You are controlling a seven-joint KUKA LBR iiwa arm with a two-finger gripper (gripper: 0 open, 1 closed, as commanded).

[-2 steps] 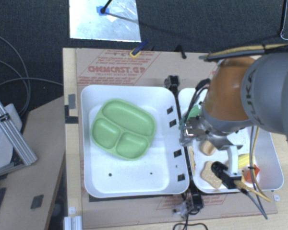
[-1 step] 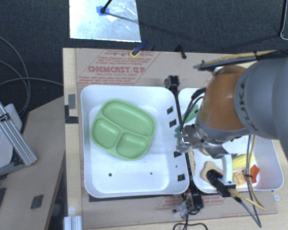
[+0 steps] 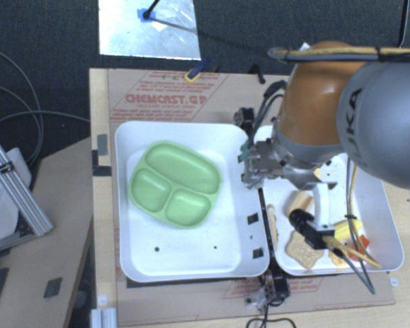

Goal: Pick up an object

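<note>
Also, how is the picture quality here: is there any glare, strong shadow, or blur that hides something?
In the camera view, light is even and soft; the shiny sheet above the bench shows bright glare. The green divided plate in the left bin is sharp, with faint shadow. The arm looms large and slightly soft, hiding much of the right bin.

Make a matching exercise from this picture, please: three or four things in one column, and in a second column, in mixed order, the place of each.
Things:
1. green divided plate
2. cracker-like tan piece
3. shiny foil sheet
4. claw

Places:
A. on the dark floor beyond the bench
B. in the left bin
C. over the divide between the two bins
D. in the right bin, near its front edge

Pairs: 1-B, 2-D, 3-A, 4-C
</note>
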